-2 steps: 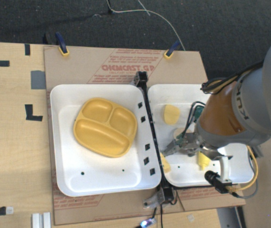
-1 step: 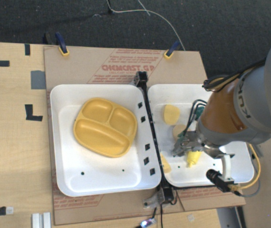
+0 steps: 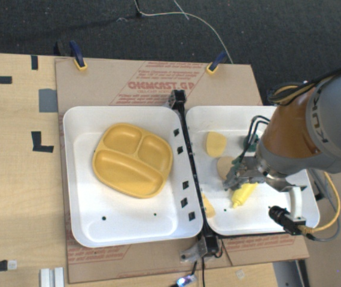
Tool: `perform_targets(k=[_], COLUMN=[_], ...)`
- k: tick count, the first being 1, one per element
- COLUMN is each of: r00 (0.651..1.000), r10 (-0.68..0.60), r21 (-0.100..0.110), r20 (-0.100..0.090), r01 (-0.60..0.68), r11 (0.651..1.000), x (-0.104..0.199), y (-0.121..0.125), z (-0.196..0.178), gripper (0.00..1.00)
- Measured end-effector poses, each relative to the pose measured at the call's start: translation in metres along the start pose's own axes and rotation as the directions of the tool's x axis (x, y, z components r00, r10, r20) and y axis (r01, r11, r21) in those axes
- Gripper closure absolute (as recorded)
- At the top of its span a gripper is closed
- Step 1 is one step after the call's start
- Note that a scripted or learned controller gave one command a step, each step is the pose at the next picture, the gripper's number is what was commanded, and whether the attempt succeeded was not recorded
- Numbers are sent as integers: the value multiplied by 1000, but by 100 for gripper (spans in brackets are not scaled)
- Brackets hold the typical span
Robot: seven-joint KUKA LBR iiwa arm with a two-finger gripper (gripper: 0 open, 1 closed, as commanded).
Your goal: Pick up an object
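At the bench's near edge, a black clamp [image 3: 203, 248] sits where the two white bins meet. Above it in the right bin [image 3: 218, 220], a small yellow piece [image 3: 207, 207] lies against the black divider strip [image 3: 185, 160], and a yellow bottle-shaped object [image 3: 242, 194] lies tilted on the bin floor, directly under the gripper [image 3: 237, 179]. The gripper hangs low over that bottle-shaped object, close to touching it; how far it is open cannot be told from this slanted overhead view, and nothing can be seen held in it. The grey arm [image 3: 332, 124], with its orange band [image 3: 287, 130], reaches in from the right. Just beyond the gripper, a tan rounded object [image 3: 223, 167] rests partly hidden by it, and a pale yellow block [image 3: 216, 143] lies farther back. In the left bin [image 3: 81, 160], a yellow divided plate [image 3: 133, 159] sits upside-right near the middle. Behind both bins, two blue-and-yellow clamps [image 3: 77, 55] pin a brown cardboard sheet [image 3: 158, 85] to the bench.
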State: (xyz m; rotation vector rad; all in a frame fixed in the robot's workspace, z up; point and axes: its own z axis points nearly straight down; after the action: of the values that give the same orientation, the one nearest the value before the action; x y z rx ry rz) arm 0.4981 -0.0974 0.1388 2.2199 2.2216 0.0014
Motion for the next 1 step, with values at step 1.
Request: perform_targets(k=[1], r00=[1000], r10=[-1], r21=[-1], r20=[0], r01=[1], r11=[1000], x=[1], y=[3], z=[-42], gripper=[100])
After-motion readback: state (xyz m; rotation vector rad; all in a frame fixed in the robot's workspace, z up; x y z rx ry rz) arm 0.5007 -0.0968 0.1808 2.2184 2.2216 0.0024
